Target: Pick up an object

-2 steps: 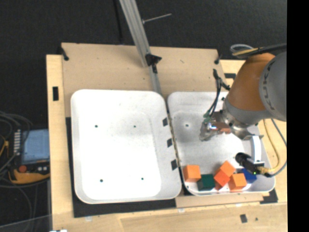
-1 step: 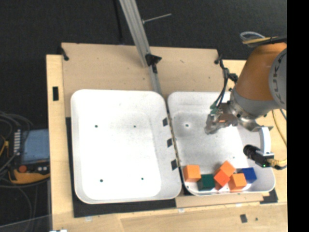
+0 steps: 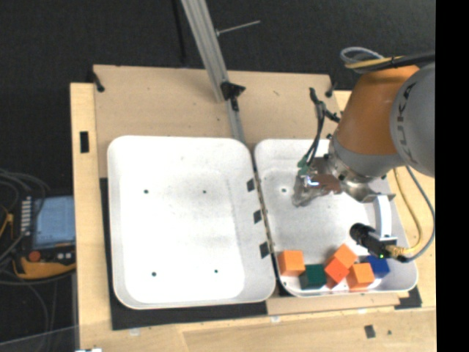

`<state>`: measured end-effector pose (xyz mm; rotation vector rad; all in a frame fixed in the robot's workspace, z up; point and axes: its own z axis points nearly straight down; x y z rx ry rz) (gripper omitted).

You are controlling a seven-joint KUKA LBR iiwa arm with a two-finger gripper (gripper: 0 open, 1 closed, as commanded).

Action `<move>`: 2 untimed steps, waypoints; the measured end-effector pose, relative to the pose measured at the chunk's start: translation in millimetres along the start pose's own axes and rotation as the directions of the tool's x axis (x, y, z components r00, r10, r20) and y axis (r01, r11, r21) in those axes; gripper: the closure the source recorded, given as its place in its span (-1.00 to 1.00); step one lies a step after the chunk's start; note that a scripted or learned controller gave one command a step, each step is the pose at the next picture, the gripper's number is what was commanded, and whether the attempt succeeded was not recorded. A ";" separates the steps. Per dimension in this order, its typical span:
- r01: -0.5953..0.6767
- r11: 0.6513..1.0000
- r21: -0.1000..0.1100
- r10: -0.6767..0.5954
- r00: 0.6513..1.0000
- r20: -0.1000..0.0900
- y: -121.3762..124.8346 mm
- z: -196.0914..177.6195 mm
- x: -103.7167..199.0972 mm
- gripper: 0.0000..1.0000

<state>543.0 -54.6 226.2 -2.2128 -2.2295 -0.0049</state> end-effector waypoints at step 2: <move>-0.001 1.000 0.003 0.001 1.000 0.002 -29.8 -1.6 104.2 1.00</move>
